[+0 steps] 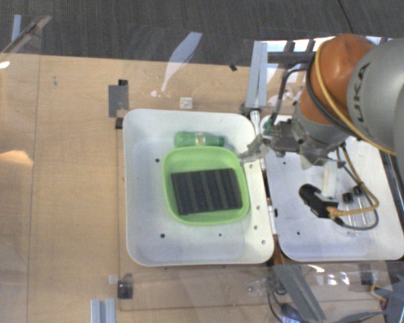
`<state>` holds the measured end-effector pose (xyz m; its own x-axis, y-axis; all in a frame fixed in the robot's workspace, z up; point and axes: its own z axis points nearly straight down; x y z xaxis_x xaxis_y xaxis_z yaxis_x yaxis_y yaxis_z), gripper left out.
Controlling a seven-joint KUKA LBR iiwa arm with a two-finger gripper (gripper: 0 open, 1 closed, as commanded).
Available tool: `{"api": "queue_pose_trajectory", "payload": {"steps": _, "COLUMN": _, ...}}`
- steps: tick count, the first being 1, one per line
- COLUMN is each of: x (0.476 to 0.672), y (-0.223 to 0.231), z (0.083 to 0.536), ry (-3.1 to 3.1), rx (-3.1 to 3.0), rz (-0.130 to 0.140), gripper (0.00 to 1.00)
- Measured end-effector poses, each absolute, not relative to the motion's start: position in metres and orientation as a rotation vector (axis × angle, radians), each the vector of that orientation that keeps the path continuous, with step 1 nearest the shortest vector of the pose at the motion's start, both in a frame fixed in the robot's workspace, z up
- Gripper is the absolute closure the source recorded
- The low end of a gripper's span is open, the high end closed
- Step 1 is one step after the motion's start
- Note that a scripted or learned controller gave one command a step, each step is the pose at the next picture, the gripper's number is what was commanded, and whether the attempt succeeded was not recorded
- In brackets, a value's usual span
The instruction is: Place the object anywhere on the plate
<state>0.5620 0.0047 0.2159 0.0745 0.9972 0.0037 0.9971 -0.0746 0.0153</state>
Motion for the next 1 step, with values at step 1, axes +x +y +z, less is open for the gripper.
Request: {"api": "queue_pose_trajectory", "payload": {"steps": 1, "x": 0.5637, "y": 0.0053, "z": 0.226, "ry": 2.135, "rx": 2.29, "rz": 0.025, "gripper": 1.0}}
